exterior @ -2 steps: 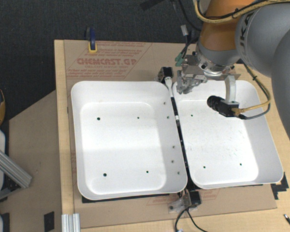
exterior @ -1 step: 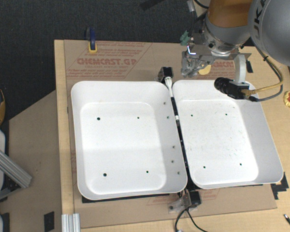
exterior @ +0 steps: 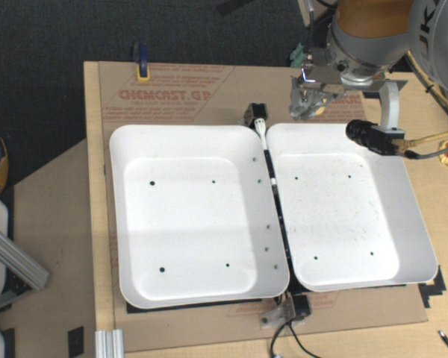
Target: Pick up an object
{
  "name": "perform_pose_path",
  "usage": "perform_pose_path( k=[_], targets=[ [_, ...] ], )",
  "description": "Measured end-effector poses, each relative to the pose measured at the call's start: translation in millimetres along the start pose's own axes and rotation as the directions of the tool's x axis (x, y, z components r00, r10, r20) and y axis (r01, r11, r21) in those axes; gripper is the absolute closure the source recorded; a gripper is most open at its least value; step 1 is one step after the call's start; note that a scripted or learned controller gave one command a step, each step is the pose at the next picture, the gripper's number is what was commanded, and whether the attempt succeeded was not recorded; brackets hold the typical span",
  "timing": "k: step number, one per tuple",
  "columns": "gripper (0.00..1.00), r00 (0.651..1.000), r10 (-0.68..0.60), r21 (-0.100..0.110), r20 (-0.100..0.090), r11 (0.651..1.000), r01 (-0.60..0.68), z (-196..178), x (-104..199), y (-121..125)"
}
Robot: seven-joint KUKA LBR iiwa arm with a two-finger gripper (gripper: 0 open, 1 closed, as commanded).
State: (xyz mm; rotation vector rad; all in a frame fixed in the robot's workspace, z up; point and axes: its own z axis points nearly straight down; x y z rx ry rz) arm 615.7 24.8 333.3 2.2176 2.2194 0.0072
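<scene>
My gripper (exterior: 311, 109) hangs at the back of the bench, just beyond the far rim of the right bin (exterior: 336, 129), near that bin's far left corner. It is small and seen from above, so its state is unclear. The arm's orange band (exterior: 373, 6) and grey wrist rise above it at the top right. The left bin (exterior: 134, 200) and the right bin lie side by side, their white floors marked by a few small black dots.
A black camera-like part (exterior: 369, 136) juts from a bracket over the right bin's far edge. A black clamp (exterior: 255, 114) sits at the far end of the seam between the bins, another clamp (exterior: 295, 306) at the near end. A blue-yellow clamp (exterior: 141, 60) grips the board's far left.
</scene>
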Motion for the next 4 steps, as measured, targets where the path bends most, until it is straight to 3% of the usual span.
perform_pose_path(
  k=[1,2,3,4],
  targets=[
    [1.00,1.000,-0.003,0.012,0.000,1.000,0.003,74,43,39],
    [1.00,1.000,0.002,0.002,0.001,1.000,-0.002,34,22,21],
    [1.00,1.000,-0.001,0.007,-0.001,1.000,0.001,9,34,-26],
    [1.00,1.000,0.002,0.008,0.000,1.000,-0.002,0,28,-47]
  ],
)
